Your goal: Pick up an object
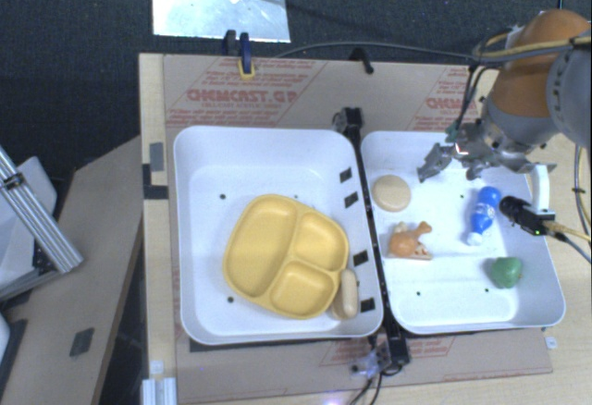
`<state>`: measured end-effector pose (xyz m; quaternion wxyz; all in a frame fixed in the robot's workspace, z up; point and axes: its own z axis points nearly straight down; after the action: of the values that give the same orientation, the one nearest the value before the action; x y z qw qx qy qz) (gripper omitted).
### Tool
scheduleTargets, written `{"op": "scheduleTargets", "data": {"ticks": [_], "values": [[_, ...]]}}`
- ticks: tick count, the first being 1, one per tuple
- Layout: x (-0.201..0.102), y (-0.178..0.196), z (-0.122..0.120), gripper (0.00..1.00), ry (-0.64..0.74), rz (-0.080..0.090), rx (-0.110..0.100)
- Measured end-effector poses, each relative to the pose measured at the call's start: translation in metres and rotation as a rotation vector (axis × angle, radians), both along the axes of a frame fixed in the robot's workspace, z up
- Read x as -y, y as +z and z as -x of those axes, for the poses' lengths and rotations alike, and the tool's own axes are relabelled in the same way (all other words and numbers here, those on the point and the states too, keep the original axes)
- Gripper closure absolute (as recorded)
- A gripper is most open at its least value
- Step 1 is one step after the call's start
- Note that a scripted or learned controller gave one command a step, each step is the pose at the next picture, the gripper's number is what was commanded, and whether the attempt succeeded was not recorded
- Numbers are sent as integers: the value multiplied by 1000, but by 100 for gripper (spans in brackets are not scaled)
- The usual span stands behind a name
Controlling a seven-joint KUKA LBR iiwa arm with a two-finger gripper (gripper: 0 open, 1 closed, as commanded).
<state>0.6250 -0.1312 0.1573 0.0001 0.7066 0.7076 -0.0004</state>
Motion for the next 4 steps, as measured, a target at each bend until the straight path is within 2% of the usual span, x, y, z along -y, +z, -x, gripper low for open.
{"op": "scheduleTargets", "data": {"ticks": [1, 2, 3, 4], "values": [[-7, -60, -4, 0, 4, -1, -2], [-6, -67, -7, 0, 3, 0, 7], [-8, -54, -10, 100, 5, -2, 17], [-2, 9, -14, 100, 2, 1, 8]]}}
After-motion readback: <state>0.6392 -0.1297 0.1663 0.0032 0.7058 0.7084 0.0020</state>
